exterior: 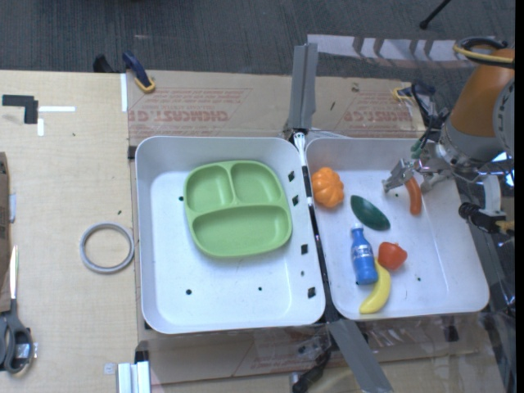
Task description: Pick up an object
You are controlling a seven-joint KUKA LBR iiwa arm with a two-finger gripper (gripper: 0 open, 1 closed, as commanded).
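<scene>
Carrot [414,196] btwn fingers [399,177], over right bin [458,293].

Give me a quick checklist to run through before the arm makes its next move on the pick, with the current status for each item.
1. End effector inside the right bin: ok.
2. Target chosen: the orange-red sausage-shaped piece lies right at the end effector: ok.
3. Piece actually held between the fingers: cannot tell.
4. Neighbours clear of the target: dark green piece and orange pumpkin lie apart from it: ok.
5. Blue bottle, red piece and banana are bunched together, away from the arm: ok.
6. Green divided plate in the left bin, out of the path: ok.
</scene>
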